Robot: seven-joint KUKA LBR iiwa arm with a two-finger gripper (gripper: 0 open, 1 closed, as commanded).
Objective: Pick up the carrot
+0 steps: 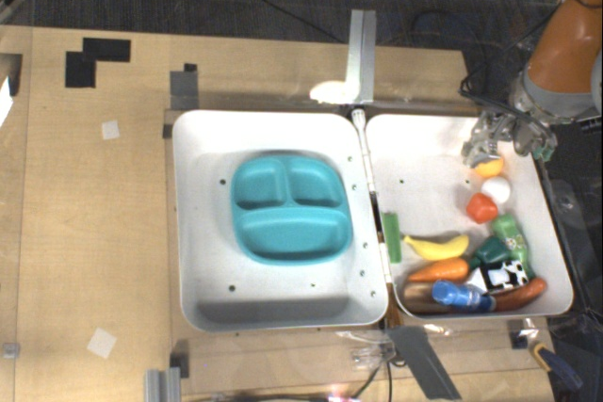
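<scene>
1. Pale wooden desk (85,231) is carrying two shallow white bins; the left bin (193,202) is holding a turquoise sectioned plastic tray (287,207).
2. Orange tapered carrot (439,270) is lying in the right bin (415,165), just below a yellow banana (436,247).
3. Metal two-finger gripper (492,146) is hovering over a small yellow-orange item (487,168), well apart from the carrot.

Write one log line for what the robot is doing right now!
gripper: over right bin, far corner, above yellow piece | carrot: near side, beside banana, not held | plate: left bin
</scene>
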